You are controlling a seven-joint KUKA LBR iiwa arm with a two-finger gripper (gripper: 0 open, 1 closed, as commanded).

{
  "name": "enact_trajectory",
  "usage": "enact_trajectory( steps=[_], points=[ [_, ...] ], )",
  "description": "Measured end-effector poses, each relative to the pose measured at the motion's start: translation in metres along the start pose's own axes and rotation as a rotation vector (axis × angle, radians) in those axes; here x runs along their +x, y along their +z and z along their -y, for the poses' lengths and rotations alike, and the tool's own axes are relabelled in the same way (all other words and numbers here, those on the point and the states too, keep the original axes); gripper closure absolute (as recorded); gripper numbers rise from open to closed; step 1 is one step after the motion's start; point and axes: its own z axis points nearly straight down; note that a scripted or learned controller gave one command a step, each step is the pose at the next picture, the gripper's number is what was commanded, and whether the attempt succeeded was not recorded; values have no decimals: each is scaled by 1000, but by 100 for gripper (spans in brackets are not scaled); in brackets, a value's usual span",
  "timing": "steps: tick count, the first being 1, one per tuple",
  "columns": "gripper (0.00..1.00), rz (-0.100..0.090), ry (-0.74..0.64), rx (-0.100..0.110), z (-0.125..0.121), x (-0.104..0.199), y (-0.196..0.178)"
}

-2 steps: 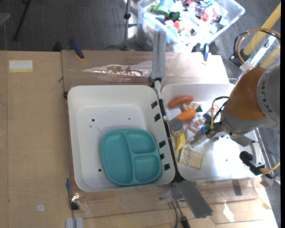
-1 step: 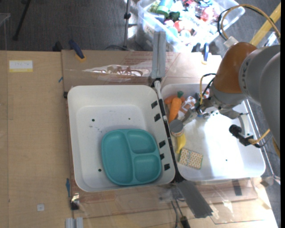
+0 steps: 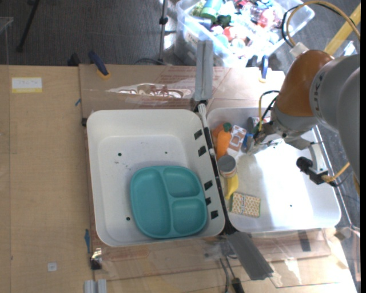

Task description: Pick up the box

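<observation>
Box, small orange-and-white carton (image 3: 236, 139), sits by the right white bin's (image 3: 297, 214) far-left corner on the tan wooden table (image 3: 40, 171). Just beside it hovers the end effector (image 3: 255, 137); whether it's gripping, I cannot tell. Dark carpet (image 3: 86, 28) lies beyond.

The bulky grey metal arm (image 3: 343, 86) carries a rounded orange band (image 3: 303, 83) above its wrist — smooth and glossy. Thin yellow cables (image 3: 320, 11) loop over it, and a dark tool (image 3: 254, 137) — small and blocky — ends it.
</observation>
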Motion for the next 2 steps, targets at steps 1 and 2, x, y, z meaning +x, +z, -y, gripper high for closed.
enact_trajectory(
  steps=[1, 2],
  points=[
    [100, -7, 329, 7, -47, 67, -85],
    [100, -8, 355, 7, -70, 161, -85]
  ],
)
